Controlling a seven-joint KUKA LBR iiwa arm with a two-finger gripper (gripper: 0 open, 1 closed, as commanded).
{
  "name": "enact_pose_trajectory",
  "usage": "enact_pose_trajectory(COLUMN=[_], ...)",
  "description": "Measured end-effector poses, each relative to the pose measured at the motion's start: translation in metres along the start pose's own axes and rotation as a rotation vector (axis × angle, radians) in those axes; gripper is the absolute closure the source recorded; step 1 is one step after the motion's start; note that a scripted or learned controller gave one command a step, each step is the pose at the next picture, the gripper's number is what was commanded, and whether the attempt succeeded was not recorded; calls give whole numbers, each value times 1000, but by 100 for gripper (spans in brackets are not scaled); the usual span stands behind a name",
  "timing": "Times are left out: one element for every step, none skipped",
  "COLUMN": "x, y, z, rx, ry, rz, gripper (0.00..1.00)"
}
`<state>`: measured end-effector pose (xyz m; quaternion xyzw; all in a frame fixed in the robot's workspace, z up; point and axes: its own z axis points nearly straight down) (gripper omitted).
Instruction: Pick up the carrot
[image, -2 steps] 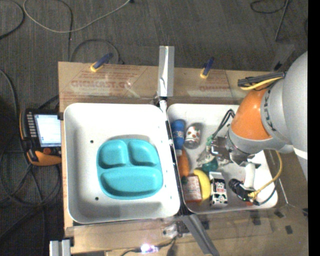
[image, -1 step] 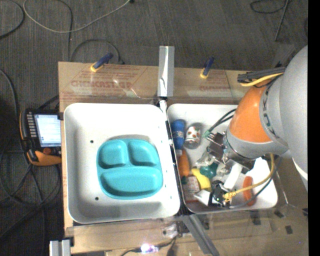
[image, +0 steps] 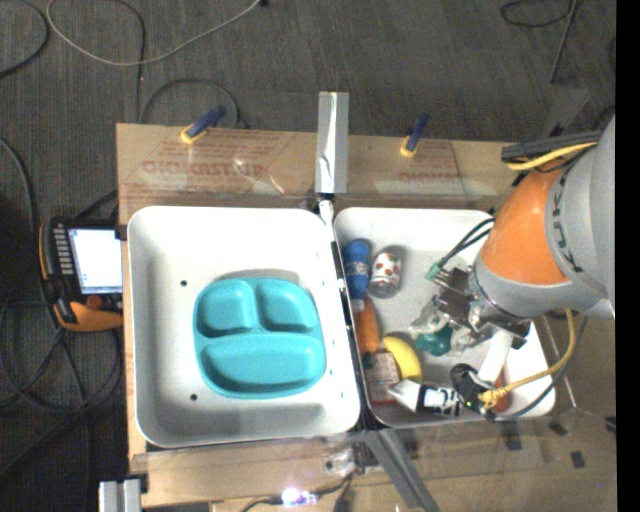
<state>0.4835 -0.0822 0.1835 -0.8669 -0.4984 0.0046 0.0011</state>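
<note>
1. You find the carrot (image: 367, 328) in the right bin (image: 470, 222), lying along its left wall, a slim orange shape running top to bottom just beside the divider between the two bins.
2. Note its neighbours: a blue can (image: 355, 262) sits just above it, a yellow lemon-like piece (image: 402, 354) lies just to its right, and a dark red packet (image: 380, 374) is at its lower end. The space around it is tight.
3. Your gripper (image: 440, 328) hovers over the middle of the right bin, near a teal object (image: 436, 342) and apart from the carrot. Whether its fingers are spread or pressed together you cannot tell from this view; wrist hardware hides them.
4. I judge the step in hand to be the approach: nothing is between the fingers that you can see, and the carrot rests untouched.
5. Shift the gripper toward the bin's left wall before you descend, so it centres over the carrot's mid-length.
6. Turn the wrist so the fingers close across the carrot's narrow width, not along it.
7. Watch the wall: one finger must slip between carrot and wall, which may be a poor fit.
8. The left bin (image: 150, 330) with its teal divided tray (image: 260, 335) plays no part here.
</note>
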Motion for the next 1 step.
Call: enact_pose_trajectory(x=[37], y=[-21], z=[4], rx=[2], ry=[1], rz=[291], gripper=[100])
